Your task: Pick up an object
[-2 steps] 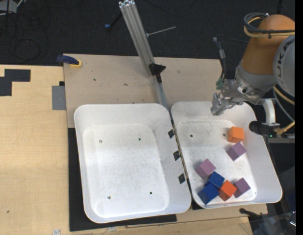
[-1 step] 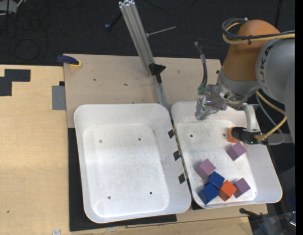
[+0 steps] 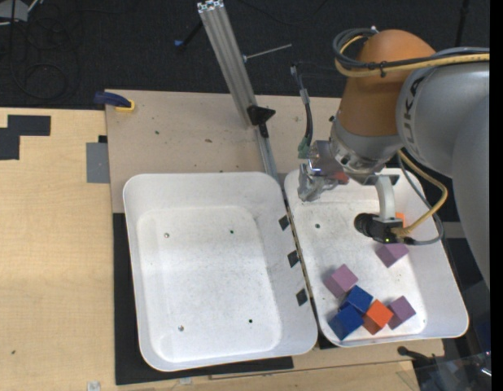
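Across the right bin (image 3: 447, 316) I counted purple blocks (image 3: 343, 279), blue ones (image 3: 359, 298) and one orange cube (image 3: 378, 315), small and matte, clustered at its near end. My gripper (image 3: 310, 184) hung over its far corner; finger state, I couldn't tell.

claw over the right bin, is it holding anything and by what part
It cannot be told. The claw hangs near the far-left corner of the right bin, with no block seen in it; the blocks, such as the orange block, lie apart toward the near side.
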`<action>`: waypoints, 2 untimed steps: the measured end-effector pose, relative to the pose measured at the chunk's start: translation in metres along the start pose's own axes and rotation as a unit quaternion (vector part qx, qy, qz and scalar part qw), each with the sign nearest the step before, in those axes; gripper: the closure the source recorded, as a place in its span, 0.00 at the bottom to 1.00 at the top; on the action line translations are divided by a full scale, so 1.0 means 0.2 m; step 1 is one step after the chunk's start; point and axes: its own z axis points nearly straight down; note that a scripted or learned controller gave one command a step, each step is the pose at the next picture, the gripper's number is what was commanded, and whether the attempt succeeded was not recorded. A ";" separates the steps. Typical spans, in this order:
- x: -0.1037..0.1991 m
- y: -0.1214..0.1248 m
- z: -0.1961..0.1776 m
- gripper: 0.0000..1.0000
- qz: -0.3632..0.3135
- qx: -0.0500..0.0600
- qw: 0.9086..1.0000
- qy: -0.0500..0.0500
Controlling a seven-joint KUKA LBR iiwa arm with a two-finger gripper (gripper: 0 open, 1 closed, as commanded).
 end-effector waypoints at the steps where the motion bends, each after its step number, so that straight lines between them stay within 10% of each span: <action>1: 0.25 -0.06 0.04 1.00 0.000 0.001 1.000 -0.001; 2: 0.48 -0.10 0.05 1.00 0.000 0.001 1.000 -0.001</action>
